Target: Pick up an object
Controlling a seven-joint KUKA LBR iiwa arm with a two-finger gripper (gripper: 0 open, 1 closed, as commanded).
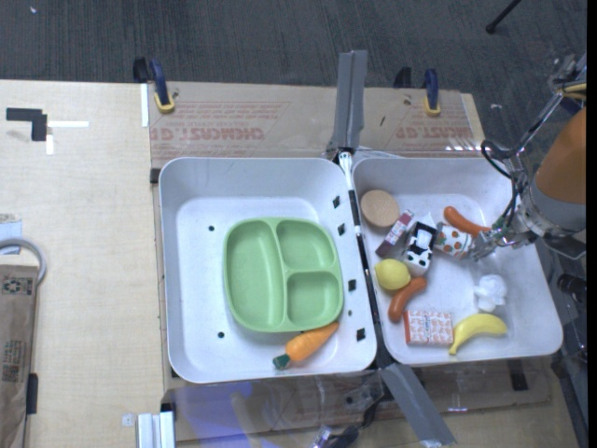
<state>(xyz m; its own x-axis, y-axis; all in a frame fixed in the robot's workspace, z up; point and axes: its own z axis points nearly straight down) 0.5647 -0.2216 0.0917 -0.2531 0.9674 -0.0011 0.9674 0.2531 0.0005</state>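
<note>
Nearest the camera, a smooth curved banana (479, 329) and a flat printed packet (429, 327) lie at the right bin's (550, 343) front edge; a carrot (308, 344) rests beside the glossy green divided tray (283, 273) in the left bin (187, 343). Mid-bin sit a waxy lemon (392, 273) and a sausage (407, 298). Farther back, the gripper (487, 243) is low by a spotted toy (454, 241) (open or closed, I cannot tell). Judged stage: the approach, nothing held. Next comes settling squarely over one object.
</note>
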